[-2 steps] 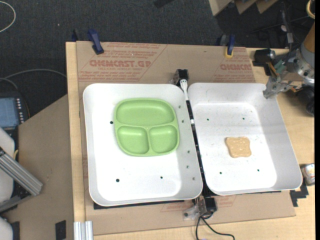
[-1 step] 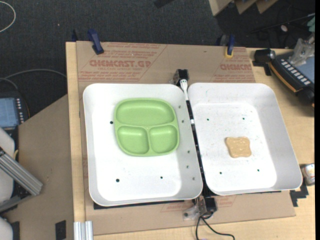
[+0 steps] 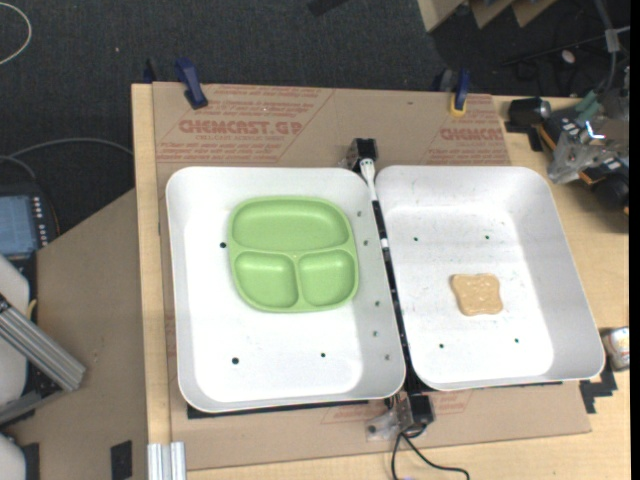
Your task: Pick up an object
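Two bins [image 3: 200,348]: green plate [image 3: 294,254], tan piece [image 3: 476,294].

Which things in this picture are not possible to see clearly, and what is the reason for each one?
- Grey metal mechanism at the camera view's upper right: cut off by the right edge and cluttered, so its parts cannot be told apart.
- Flat tan toast-shaped object in the right shallow white bin: too small to tell its material.
- Green three-compartment plastic plate in the left shallow white bin: its underside is hidden.
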`<action>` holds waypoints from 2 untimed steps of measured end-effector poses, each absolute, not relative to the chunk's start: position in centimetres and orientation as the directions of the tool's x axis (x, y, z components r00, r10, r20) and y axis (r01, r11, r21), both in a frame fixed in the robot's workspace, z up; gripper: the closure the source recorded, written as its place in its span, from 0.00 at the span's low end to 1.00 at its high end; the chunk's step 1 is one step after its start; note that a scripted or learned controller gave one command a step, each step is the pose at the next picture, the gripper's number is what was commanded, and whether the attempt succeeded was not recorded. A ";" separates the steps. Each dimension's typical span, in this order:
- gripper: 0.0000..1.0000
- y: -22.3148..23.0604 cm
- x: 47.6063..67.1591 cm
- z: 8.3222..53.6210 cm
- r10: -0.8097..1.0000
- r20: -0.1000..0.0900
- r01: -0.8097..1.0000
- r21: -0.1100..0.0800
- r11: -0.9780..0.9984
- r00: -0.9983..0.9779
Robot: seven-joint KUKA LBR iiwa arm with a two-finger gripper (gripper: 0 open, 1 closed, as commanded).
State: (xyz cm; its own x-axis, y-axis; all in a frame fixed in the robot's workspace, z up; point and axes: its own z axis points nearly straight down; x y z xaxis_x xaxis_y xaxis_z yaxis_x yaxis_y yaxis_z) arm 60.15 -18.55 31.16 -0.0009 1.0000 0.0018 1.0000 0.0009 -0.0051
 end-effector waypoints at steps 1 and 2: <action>1.00 -17.4 62.9 48.8 1.000 -0.007 1.000 0.023 0.004 -0.004; 1.00 -15.9 56.2 40.3 1.000 0.003 1.000 -0.010 -0.002 0.002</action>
